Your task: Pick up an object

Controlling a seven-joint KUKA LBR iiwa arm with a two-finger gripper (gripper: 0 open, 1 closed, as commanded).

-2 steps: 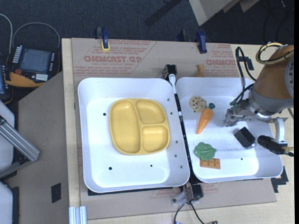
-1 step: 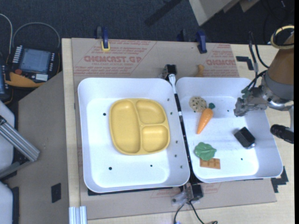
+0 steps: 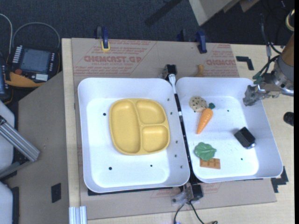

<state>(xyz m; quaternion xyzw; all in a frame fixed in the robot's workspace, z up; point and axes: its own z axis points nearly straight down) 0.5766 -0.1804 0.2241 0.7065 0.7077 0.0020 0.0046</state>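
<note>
The right bin (image 3: pixel 261 167) holds an orange toy carrot (image 3: pixel 204 119), a speckled cookie (image 3: pixel 197 103), a green leafy piece (image 3: pixel 204 150) on a small brown waffle-like block (image 3: pixel 210 163), and a black block (image 3: pixel 245 137). My gripper (image 3: pixel 252 95) hangs over the bin's far right edge, apart from all of these, with nothing seen between its fingers. The black block lies nearest, below and slightly left of it.
The left bin (image 3: pixel 93 162) holds a yellow divided plate (image 3: pixel 138 125). Blue clamps (image 3: pixel 105 37) sit at the bench's back edge. A black divider strip (image 3: pixel 177 106) runs between the bins. A pendant device (image 3: pixel 32 62) lies off the bench at the left.
</note>
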